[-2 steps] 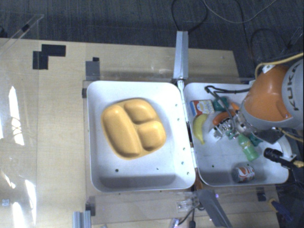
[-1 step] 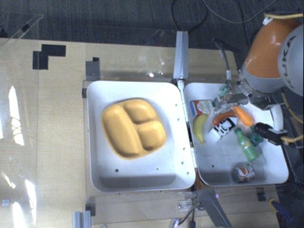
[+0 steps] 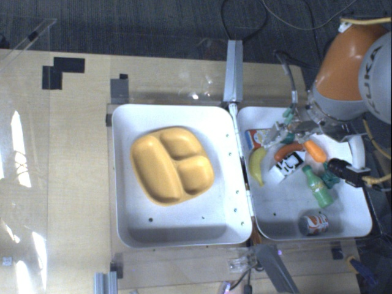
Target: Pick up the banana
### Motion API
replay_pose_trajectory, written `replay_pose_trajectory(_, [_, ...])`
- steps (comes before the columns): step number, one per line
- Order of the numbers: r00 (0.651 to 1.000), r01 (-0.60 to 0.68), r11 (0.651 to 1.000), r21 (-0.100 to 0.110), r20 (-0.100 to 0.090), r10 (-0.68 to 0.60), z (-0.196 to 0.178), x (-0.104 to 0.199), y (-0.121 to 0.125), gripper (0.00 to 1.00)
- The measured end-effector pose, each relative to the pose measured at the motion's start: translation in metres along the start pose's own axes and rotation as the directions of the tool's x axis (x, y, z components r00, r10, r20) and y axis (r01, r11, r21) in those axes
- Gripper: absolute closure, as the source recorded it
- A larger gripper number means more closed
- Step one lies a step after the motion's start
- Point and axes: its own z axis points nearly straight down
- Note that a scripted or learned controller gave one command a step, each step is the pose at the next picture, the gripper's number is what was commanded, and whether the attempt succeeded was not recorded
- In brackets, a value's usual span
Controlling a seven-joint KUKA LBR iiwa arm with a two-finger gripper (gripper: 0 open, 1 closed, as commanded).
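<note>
1. Lettering in black on a white carton (image 3: pixel 290 164) is too blurred to read.
2. Banana (image 3: pixel 257 166), curved and yellow, lies at the right bin's (image 3: pixel 361 225) left wall.
3. Gripper (image 3: pixel 286 126) hangs above the bin's far clutter; whether it is open or closed cannot be told.
4. Left bin (image 3: pixel 122 225) holds a smooth yellow divided tray (image 3: pixel 172 164).

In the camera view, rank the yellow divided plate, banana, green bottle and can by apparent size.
1. yellow divided plate
2. banana
3. green bottle
4. can

The bottle and can look close, so their order is unsure.
</note>
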Motion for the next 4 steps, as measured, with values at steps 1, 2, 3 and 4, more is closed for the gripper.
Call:
replay_pose_trajectory(1, [0.986, 0.168, 0.986, 0.001, -0.001, -0.168, 0.048, 0.053, -0.006, 0.0])
replay_pose_trajectory(2, [0.987, 0.158, 0.987, 0.0, -0.001, -0.158, 0.047, 0.029, -0.007, 0.0])
replay_pose_trajectory(3, [0.993, 0.116, 0.993, -0.001, -0.001, -0.116, 0.047, 0.038, 0.001, 0.0])
replay_pose_trajectory(4, [0.951, 0.309, 0.951, -0.001, -0.001, -0.309, 0.004, 0.06, -0.049, 0.0])
